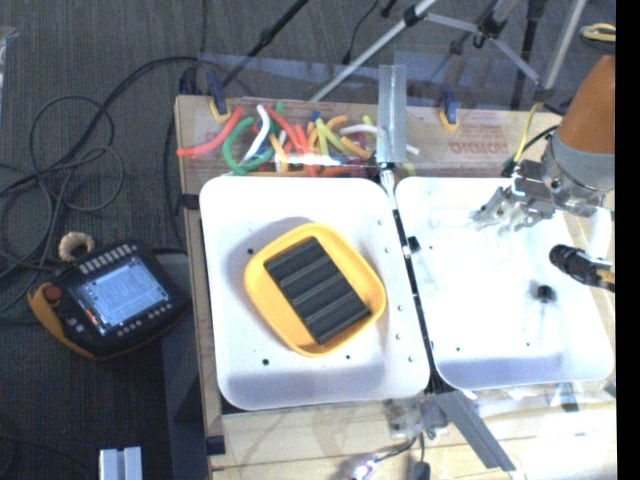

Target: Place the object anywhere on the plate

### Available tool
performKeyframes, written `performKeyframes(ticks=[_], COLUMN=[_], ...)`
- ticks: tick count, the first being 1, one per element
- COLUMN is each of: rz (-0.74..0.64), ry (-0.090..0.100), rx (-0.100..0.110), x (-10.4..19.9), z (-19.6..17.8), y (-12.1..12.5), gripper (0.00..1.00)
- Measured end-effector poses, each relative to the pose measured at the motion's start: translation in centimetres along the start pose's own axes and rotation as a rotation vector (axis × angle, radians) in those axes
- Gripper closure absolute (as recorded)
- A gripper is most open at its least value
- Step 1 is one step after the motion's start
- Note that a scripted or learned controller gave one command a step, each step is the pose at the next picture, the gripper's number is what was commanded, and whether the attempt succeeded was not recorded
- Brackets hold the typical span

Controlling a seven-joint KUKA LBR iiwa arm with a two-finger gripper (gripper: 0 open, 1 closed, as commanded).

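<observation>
The object point(543, 292), a small dark thing, lies on the floor of the right bin point(470, 353), well apart from the yellow plate point(266, 286), which sits in the left bin point(235, 358) w/ a black ribbed block point(315, 290) on it. Coloured cables point(270, 140) lie on the surface behind the left bin. Hand point(500, 213) hovers over the right bin's back part, above the object, nothing btwn its fingers; can't tell if open or closed.

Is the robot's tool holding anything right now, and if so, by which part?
Nothing is visibly held. The tool hangs over the right bin, with no object seen between its tips. The dark ridged block lies on the yellow plate in the left bin.
</observation>
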State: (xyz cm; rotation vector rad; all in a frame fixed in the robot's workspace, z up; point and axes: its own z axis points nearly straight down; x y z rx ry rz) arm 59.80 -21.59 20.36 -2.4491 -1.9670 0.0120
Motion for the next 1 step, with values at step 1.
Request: performKeyframes(ticks=[1], rz=[0.000], ry=[0.000], rx=[0.000], x=[-0.01], z=[-0.02], y=[0.01], gripper=[0.00])
